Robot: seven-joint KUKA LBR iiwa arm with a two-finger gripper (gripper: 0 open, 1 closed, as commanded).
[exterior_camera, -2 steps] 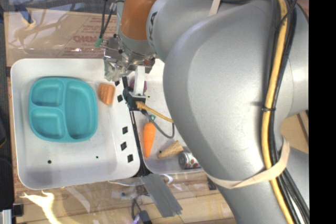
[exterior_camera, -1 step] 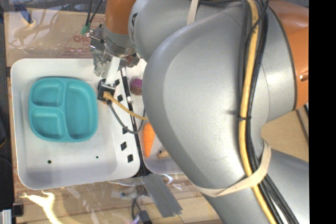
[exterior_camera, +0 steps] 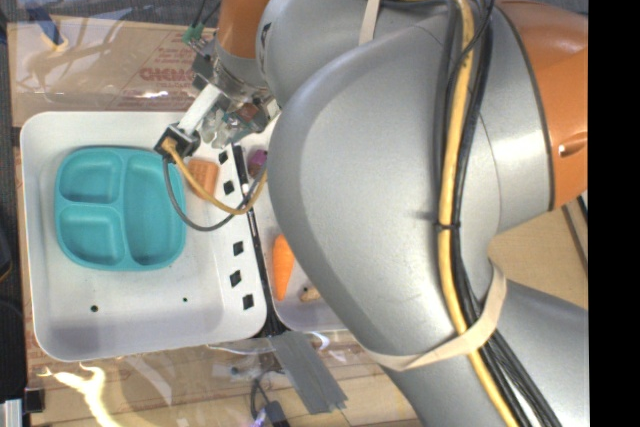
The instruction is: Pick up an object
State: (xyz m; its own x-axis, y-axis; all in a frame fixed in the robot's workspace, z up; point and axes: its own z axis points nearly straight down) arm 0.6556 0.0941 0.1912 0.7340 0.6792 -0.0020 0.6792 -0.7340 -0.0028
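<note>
Hanging over the far right corner of the left bin (exterior_camera: 60,335), the gripper (exterior_camera: 205,130) sits right by the strip where the two bins meet. Honestly can't tell whether it's open or closed, the wrist hardware and cables clutter that whole spot.

Just below the gripper, on the near side, there's a small orange piece (exterior_camera: 203,174) lying on the white floor of the left bin, close to the tip but I can't say whether they touch. A thin yellowish cable (exterior_camera: 205,215) loops down from the gripper right past it.

To the left of that, a teal divided tray (exterior_camera: 115,207) lies flat in the left bin, its right edge just beside the orange piece.

Over in the right bin (exterior_camera: 290,315), an orange carrot-shaped thing (exterior_camera: 283,265) peeks out next to the divider, with a small tan bit (exterior_camera: 308,294) beside it and something purple (exterior_camera: 256,158) farther back.

The big grey arm (exterior_camera: 400,175) covers most of the right bin, so whatever else lies in there is hidden. Brown cardboard (exterior_camera: 100,65) lies on the far side of the left bin.
</note>
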